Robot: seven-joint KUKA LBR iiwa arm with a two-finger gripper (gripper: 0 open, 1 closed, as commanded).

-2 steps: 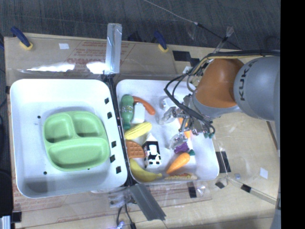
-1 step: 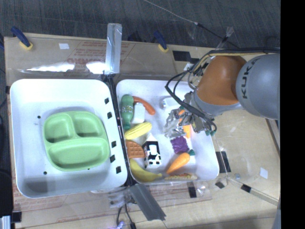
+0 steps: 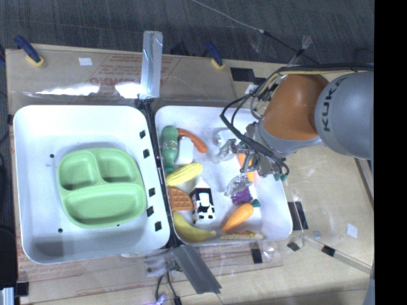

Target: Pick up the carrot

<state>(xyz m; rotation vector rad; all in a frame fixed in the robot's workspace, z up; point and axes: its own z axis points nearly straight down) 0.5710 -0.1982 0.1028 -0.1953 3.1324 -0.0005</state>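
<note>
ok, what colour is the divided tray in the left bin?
Light green tray, clearest in the camera view, sitting in the white left bin.

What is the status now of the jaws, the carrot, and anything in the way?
Gripper over the right bin, nothing seen held. Carrot lies free near bin's front wall. Purple toy touches the carrot on gripper's side.
</note>
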